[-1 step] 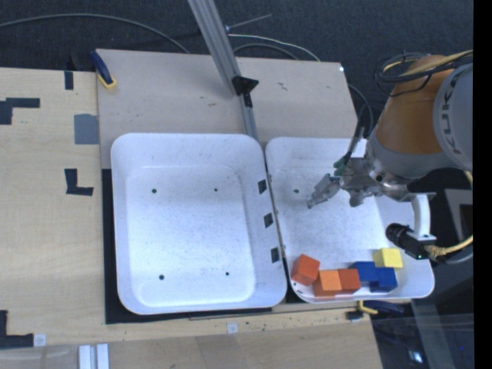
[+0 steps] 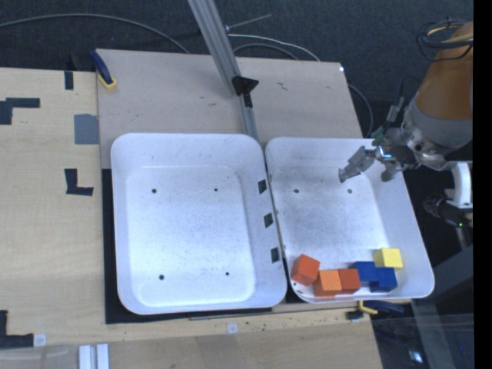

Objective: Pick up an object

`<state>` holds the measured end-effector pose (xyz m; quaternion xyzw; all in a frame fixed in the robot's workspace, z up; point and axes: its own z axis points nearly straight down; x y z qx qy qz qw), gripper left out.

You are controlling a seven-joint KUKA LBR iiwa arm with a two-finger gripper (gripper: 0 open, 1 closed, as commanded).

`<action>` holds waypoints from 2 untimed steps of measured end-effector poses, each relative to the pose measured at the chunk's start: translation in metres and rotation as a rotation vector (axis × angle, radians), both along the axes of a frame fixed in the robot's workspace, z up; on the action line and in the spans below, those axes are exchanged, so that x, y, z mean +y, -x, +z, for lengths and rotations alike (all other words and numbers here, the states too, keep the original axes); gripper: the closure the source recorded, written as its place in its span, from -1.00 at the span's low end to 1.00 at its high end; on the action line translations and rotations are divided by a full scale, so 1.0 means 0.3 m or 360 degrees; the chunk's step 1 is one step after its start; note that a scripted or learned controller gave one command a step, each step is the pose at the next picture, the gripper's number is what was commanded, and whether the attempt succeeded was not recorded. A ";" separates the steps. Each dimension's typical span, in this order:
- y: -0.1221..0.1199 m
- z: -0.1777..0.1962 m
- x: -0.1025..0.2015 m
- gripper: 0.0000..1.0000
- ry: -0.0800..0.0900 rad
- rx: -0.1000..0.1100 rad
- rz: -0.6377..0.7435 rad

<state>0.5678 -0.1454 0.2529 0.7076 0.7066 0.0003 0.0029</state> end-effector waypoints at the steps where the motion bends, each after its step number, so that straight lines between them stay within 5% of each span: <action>1: 0.023 -0.030 -0.059 -1.00 -0.0003 0.0011 0.0000; 2: -0.095 0.195 -0.143 -1.00 0.0001 -0.0005 0.0005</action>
